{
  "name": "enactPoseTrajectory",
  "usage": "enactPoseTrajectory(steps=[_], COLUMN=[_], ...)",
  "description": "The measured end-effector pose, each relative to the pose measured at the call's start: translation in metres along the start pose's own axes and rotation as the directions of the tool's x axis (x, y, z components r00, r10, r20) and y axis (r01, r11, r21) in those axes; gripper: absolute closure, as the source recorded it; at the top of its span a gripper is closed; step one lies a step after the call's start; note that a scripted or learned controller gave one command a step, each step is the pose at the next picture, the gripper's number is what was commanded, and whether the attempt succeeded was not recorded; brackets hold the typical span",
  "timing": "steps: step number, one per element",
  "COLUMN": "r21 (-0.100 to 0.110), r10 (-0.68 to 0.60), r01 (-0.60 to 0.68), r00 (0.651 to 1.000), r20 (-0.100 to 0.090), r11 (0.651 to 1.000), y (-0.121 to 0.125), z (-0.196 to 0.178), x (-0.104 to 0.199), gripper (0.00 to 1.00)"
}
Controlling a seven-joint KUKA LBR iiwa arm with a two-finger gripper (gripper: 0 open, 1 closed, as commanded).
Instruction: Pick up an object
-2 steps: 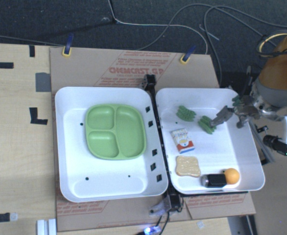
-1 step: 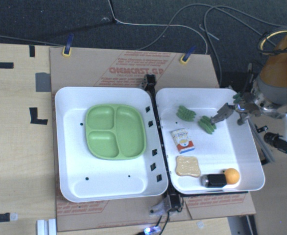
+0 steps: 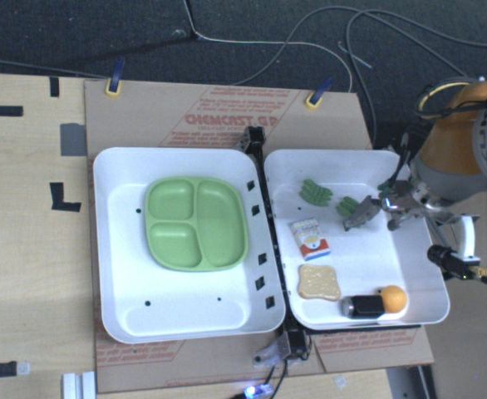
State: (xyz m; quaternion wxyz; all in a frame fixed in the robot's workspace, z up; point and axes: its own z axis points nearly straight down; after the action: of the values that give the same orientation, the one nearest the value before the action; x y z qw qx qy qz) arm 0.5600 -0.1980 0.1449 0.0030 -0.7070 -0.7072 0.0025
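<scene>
The right bin [image 3: 335, 163] holds several small things. A green leafy toy [image 3: 315, 193] lies near its back. A second green piece [image 3: 347, 207] sits just right of that one. Further forward are a small red, white and blue carton [image 3: 309, 238], a slice of toast [image 3: 318, 282], a black object [image 3: 362, 307] and an orange ball [image 3: 393, 299]. My gripper [image 3: 366, 213] reaches in from the right, low over the bin, and its dark tip touches or overlaps the second green piece. Whether that piece is held I cannot tell.
The left bin [image 3: 119, 248] holds a green divided plate [image 3: 197, 223]. A black clip strip [image 3: 264, 223] runs between the two bins. The arm's grey and orange body [image 3: 451, 148] hangs over the right bin's far right edge. Cables [image 3: 343, 32] lie behind the bench.
</scene>
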Motion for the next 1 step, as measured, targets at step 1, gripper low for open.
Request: enactPoseTrajectory(steps=[1], r21=[-0.005], r10=[-0.001], r01=[0.001], r00=[1.000], r20=[0.002], r11=[1.000], y=[0.0061], z=[0.0558], x=[-0.0068], gripper=[0.00])
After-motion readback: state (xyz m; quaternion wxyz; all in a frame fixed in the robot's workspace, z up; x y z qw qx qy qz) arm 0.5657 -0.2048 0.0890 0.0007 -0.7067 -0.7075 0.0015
